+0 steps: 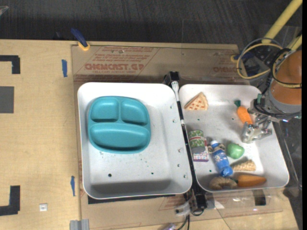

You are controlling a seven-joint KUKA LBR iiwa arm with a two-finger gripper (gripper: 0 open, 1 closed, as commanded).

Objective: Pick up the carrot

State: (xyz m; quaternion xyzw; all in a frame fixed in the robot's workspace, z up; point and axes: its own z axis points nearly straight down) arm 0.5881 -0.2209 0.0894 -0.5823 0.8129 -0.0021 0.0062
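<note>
The carrot, small and orange with a green top, lies in the upper right part of the right bin. My gripper hangs over the bin floor just below and right of the carrot, close to its lower end. Whether it touches the carrot I cannot tell. Above the gripper, the grey wrist with its orange band reaches in from the right.
The right bin also holds a pizza-like wedge, a green-banded can, a blue bottle, a green fruit, a small tan wedge and a long orange piece. A teal divided plate lies in the left bin.
</note>
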